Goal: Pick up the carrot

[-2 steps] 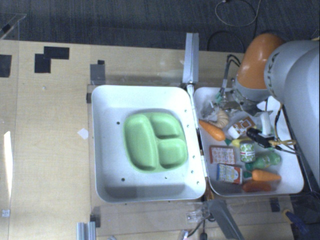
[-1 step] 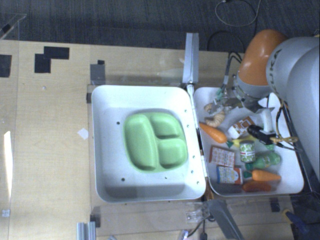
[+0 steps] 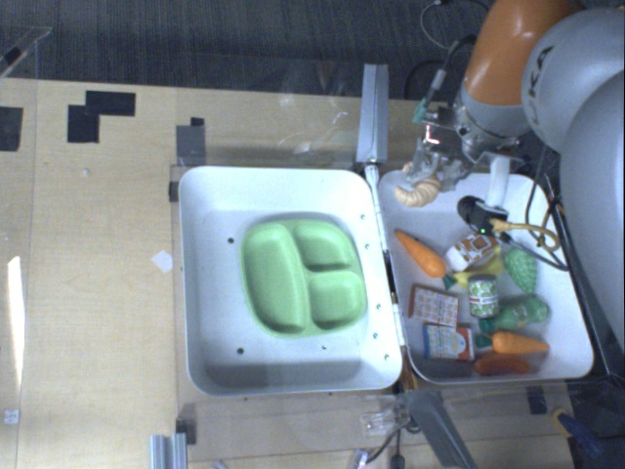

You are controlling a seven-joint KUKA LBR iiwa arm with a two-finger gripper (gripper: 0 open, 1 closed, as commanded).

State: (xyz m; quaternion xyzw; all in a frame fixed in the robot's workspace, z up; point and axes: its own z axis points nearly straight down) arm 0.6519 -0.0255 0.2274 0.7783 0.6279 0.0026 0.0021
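On the pale wooden bench (image 3: 98, 291) two shallow white plastic bins sit edge to edge, so that things can be moved from one to the other in a short reach. The left white bin (image 3: 210, 360) holds a green three-compartment plastic tray (image 3: 303, 274) lying flat in its middle, with nothing in its wells. The right white bin (image 3: 576, 355) is crowded with toy groceries heaped toward its near end, which leaves its far end more open. The grey arm with its orange band (image 3: 513, 32) comes in from the right and hangs over that far end; its gripper (image 3: 430, 164) is just above a pale beige croissant-shaped toy (image 3: 415, 195), and whether the jaws are apart or together I cannot tell. The orange tapered carrot with a green tip (image 3: 422, 254) lies slantwise on the bin floor near the left wall, apart from the gripper and free of the pile, so it looks reachable from above. A second orange carrot-like toy (image 3: 518, 343) lies among the packets at the near end.
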